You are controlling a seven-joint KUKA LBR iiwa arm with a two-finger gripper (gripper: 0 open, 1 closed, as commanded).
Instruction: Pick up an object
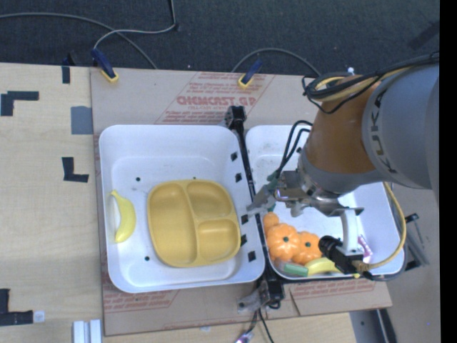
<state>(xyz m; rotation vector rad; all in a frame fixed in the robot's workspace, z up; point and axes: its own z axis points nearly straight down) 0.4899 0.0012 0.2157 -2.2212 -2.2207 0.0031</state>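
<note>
The worktop [43, 191] carries two shallow white bins side by side; the grey and orange arm [371, 134] reaches over the right bin [396, 224], its end effector [296, 199] low above a cluster of toys: an orange pumpkin [289, 241] and a yellow-green piece [307, 268] just beside it. Whether the end effector is spread or pressed together I cannot tell, and nothing is visibly pinched, so the pick looks not yet done; closing and lifting remain. The left bin [128, 148] holds a yellow divided tray [193, 221] and a banana [125, 216]. Red print on the cardboard [207, 102] is too blurred to read; "KUK" shows on the arm
</note>
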